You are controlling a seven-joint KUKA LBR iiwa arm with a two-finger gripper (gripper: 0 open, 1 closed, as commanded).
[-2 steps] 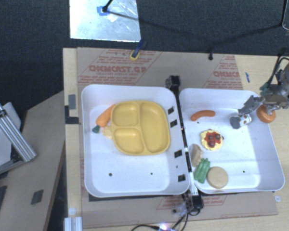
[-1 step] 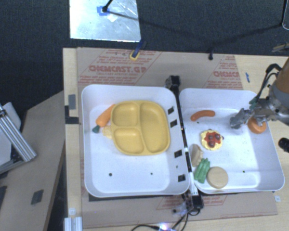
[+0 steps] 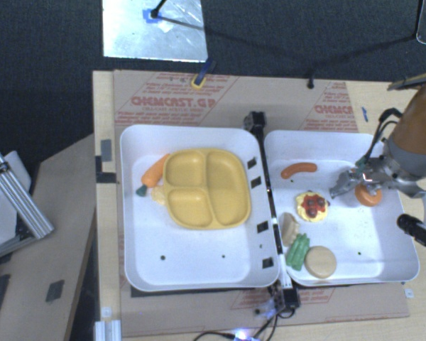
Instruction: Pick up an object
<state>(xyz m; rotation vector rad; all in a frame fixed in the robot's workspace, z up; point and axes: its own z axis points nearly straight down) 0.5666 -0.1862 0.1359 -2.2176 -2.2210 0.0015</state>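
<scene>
The tabletop (image 3: 106,212) carries two shallow white bins side by side. The left bin (image 3: 199,261) holds a large yellow divided plate (image 3: 202,188), with a toy carrot (image 3: 153,171) lying against the plate's left edge. The right bin (image 3: 383,254) holds the smaller items, and the arm (image 3: 419,137) reaches in over its right side.

In the right bin, from larger to smaller: a round tan bun (image 3: 320,261) near the front edge, a green vegetable piece (image 3: 297,251) touching it on the left, a beige piece (image 3: 289,227) just above that, a small pizza-like disc with red topping (image 3: 312,206) near the middle, a sausage (image 3: 299,169) toward the back, and a small orange round piece (image 3: 369,195) at the right.

The end effector (image 3: 355,183) sits low over the right bin, just beside the orange round piece. Whether its fingers are spread or pressed together cannot be told from this view, and nothing can be seen pinched between them.

The orange piece looks the likeliest target. Like the rest, it appears to be a light, hard plastic toy: stiff, not fragile, but smooth and rounded, so it may squirt out of a pinch or roll on the slick bin floor. A hold across its widest part, centred and from above, seems safest. The sausage would be best taken across its narrow middle.
</scene>
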